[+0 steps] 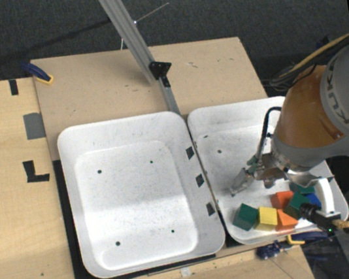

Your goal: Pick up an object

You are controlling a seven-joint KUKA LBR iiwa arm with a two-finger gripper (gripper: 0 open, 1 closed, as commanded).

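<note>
My gripper (247, 179) hangs over the middle of the right bin (225, 127), with nothing visibly held in it. It sits just above a cluster of small blocks in that bin's near corner. Left to right along the front lie a green block (244, 216), a yellow block (266, 218) and an orange block (286, 217). Behind them are a red-orange block (281, 200), a dark green block (299, 201) and a blue block (311, 201), partly hidden by the arm's wrist (305, 127).
The left bin (131, 196) lies beside the right one, their rims meeting in the middle. A slanted metal pole (133, 33) crosses the bench behind the bins. Cables run along the right edge near the arm.
</note>
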